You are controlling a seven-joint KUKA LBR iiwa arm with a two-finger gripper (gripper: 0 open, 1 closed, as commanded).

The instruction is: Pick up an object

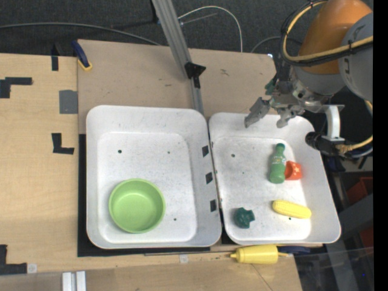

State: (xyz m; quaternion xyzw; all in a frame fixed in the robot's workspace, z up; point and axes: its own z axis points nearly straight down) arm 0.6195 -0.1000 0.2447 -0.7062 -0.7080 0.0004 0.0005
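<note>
1. The gripper (pixel 267 119) hung with fingers spread above the right bin's (pixel 321 223) far edge.
2. That bin held a green bottle (pixel 277 163), orange piece (pixel 293 171), yellow object (pixel 291 209) and dark green object (pixel 244 217).
3. A green bowl (pixel 137 205) sat in the left bin (pixel 145 126).

Robot lab, 2 white bins (pixel 151 117) (taped bench (pixel 36 162))

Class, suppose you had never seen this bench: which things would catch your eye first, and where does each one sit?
The bright green bowl stands out in the left bin's near corner. In the right bin lie a green bottle, a small orange piece beside it, a yellow banana-like thing and a dark green lump. The open gripper hovers over that bin's far edge.
</note>
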